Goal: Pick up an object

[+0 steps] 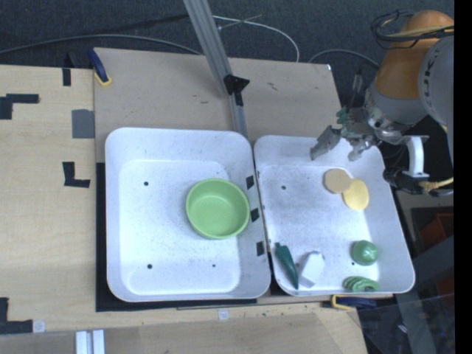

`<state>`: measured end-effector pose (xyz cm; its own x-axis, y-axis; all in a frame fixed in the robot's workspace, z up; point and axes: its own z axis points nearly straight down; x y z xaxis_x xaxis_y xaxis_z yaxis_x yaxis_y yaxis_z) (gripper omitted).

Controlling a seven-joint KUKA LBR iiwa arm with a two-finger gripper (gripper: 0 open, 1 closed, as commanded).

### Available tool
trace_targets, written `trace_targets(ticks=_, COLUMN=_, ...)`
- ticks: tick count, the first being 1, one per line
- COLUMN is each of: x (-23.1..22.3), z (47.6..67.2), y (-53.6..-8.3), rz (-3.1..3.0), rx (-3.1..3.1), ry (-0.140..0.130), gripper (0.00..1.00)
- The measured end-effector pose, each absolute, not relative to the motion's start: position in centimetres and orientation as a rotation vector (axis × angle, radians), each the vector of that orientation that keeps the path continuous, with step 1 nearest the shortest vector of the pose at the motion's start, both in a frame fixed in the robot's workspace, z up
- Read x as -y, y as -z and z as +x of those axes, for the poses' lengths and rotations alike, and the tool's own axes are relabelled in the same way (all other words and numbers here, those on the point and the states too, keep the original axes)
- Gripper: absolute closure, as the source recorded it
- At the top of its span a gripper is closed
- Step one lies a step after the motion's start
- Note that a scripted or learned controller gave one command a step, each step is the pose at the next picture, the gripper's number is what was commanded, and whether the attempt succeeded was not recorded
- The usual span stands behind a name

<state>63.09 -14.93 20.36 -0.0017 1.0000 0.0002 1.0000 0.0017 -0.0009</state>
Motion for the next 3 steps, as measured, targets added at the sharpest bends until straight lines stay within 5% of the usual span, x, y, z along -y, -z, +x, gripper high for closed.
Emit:
trace_targets(ticks=1, x=14.9, z=63.1, y=-20.4, rz=-2.219, rx=2.224, ry=-0.002, gripper=0.0)
trace_targets(ticks=3, x=16.1, z=63.6, y=-10.3, rz=-2.217, rx=2.22, ry=-0.008, gripper=0.0)
